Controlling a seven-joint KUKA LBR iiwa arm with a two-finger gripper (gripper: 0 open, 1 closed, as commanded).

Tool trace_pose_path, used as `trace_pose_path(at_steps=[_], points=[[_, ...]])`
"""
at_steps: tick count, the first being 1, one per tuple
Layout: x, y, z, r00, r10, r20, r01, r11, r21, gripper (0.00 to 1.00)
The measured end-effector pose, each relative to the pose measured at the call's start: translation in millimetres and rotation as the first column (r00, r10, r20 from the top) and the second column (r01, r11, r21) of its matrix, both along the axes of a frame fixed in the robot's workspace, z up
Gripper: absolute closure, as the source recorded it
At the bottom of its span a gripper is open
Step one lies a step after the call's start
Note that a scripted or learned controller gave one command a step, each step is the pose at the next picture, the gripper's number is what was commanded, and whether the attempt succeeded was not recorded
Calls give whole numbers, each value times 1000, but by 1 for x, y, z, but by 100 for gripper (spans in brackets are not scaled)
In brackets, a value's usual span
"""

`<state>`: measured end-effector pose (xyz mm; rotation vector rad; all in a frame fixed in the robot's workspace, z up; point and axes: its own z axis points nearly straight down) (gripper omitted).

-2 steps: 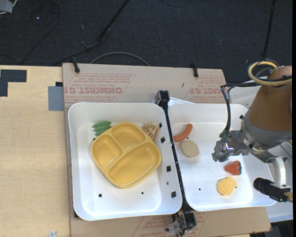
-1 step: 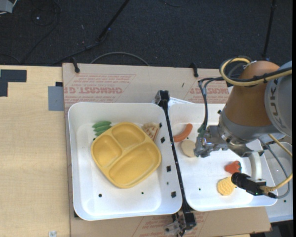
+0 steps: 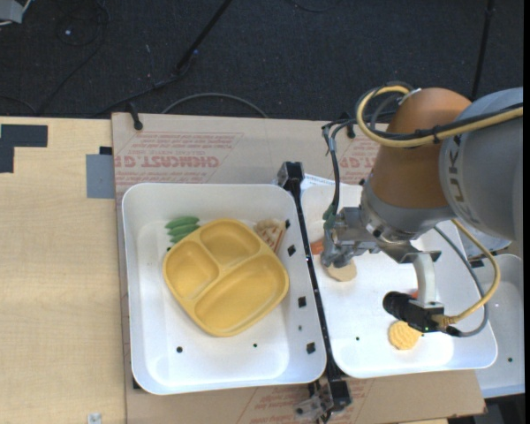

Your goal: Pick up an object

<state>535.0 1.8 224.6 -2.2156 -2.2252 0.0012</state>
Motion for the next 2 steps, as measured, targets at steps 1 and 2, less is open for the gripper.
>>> trace_pose_path(at_steps=[1,2], points=[[21,49,-10,1000,0,-2,0,1000,0,100],[41,105,0,1000,0,0,0,1000,1,100]])
